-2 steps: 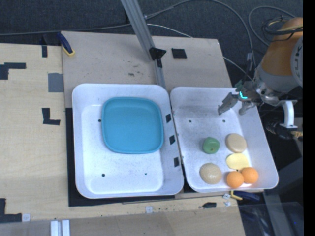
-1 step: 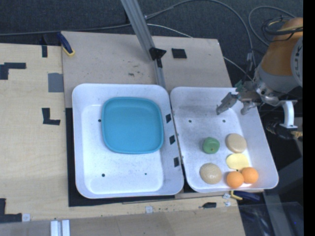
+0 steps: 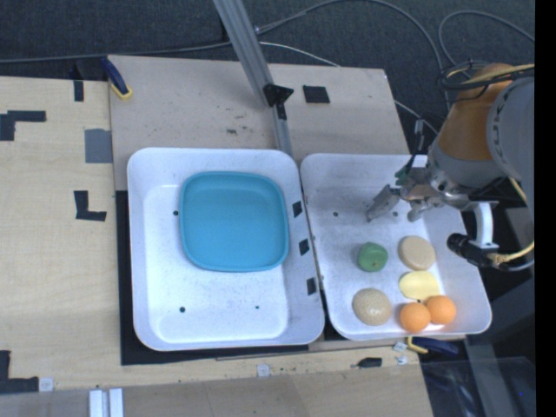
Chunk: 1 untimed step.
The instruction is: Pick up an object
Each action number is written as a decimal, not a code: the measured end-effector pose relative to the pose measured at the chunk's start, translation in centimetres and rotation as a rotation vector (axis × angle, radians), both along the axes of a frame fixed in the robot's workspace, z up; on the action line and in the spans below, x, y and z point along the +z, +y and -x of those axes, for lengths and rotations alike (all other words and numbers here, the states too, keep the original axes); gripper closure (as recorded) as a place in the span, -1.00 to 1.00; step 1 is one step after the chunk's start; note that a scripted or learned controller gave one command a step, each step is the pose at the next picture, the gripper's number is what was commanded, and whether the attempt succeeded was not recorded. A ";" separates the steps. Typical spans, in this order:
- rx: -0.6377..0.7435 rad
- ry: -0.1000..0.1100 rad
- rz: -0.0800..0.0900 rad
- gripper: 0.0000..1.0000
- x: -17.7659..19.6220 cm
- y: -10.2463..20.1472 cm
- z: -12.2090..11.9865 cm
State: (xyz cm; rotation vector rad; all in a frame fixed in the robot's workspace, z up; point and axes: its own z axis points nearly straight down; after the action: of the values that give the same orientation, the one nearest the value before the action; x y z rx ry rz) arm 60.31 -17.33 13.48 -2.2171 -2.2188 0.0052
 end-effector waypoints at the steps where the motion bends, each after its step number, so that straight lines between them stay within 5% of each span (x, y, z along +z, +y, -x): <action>1: 0.000 -0.006 0.001 -1.00 -4.6 0.0 0.0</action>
State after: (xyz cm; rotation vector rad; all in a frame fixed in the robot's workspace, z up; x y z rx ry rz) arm 60.33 -17.29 8.85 -2.2205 -2.2224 0.0007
